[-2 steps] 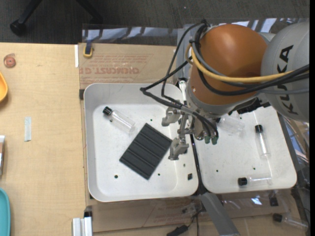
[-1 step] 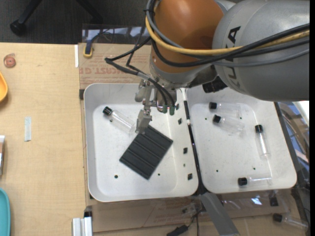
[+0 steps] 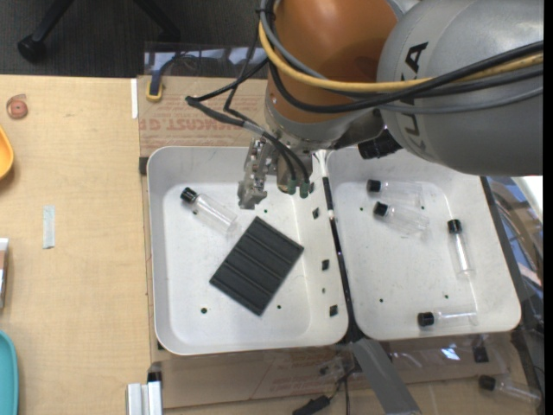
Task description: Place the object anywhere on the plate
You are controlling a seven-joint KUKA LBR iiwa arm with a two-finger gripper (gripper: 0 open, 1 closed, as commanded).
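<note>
End effector point(image 3: 252, 193) is hovering at 12 o'clock over the left bin point(image 3: 164, 258), grip state unclear, while a vial point(image 3: 206, 207) is lying at 10 o'clock beside the dark plate point(image 3: 257, 264); placing is not yet done.

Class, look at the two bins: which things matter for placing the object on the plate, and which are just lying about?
Part of the job:
- dark ribbed plate, left bin
- clear vial with a black cap, beside the plate
- gripper, above the left bin

Lying about:
- clear vials in the right bin
- wooden bench
</note>
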